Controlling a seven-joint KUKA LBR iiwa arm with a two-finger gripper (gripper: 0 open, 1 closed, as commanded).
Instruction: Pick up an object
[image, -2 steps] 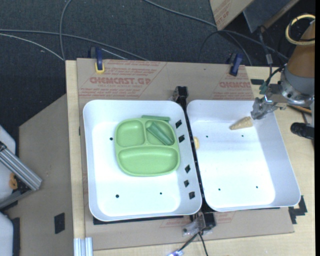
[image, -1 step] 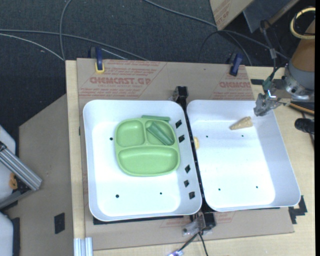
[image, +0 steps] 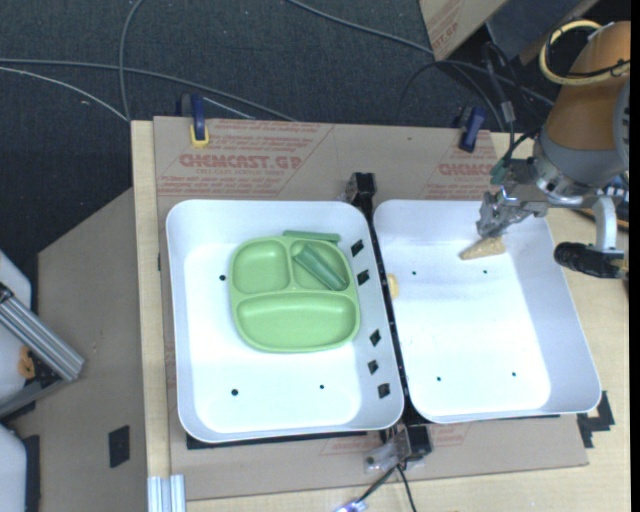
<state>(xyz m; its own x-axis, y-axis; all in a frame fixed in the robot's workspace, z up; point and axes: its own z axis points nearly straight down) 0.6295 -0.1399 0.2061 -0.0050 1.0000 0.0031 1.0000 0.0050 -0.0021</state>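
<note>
In the right shallow white bin (image: 560, 330) we see a small tan wedge (image: 483, 249), long axis left-right, beneath the two-finger gripper (image: 497, 220); we cannot tell its grip.

Arm (image: 585, 110), upper right of frame: rounded orange-tan band above a grey wrist ring. A yellow cable loops over its top; dark cables trail along its left side. Gripper (image: 497, 218): small, bare grey metal, with a silvery bracket behind it.

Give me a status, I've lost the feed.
Gripper low over right bin, far corner. Small tan object just below it, grasp unconfirmed. Green divided plate in left bin.
</note>
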